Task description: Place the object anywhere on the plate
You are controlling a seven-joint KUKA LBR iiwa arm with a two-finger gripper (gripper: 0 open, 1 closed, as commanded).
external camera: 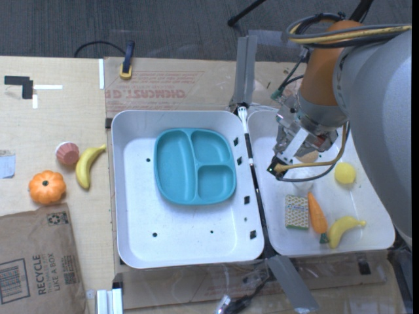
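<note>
Gripper (280, 167) hanging over right bin (373, 235), finger state unclear; carrot (317, 213) lying lengthwise beside sponge (296, 212), banana (343, 229); plate (194, 165) sitting in left bin (131, 195).

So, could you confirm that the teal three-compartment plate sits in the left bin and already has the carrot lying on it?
Not quite: the camera view shows the teal three-compartment plate in the left white bin, but nothing lies on it. The orange carrot lies in the right white bin, between the yellow-green sponge block and a yellow banana.
</note>
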